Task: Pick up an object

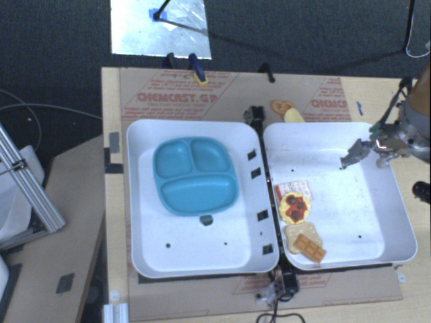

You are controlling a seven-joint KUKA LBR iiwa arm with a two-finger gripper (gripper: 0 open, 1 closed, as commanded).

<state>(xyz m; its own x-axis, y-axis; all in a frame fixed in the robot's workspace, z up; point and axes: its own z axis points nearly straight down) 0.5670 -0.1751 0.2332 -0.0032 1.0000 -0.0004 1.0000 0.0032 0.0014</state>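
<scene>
Camera view has the gripper (351, 156) hanging over the right bin (397, 227), near its back edge; can't really tell how it's set, but nothing's in it. Toy pizza slice (295, 207) and waffle (310, 248) sit down-left of it. Further left, a blue divided plate (195, 175) fills the left bin (145, 247).

Blue clamp (196, 68) and shiny sheet (135, 19) are seen up-left of gripper (347, 159); aluminium frame (30, 188) is seen far left.

Plate (195, 177) in left bin (145, 247); food items (300, 224) at right bin's (397, 241) left wall, gripper (351, 156) above.
</scene>
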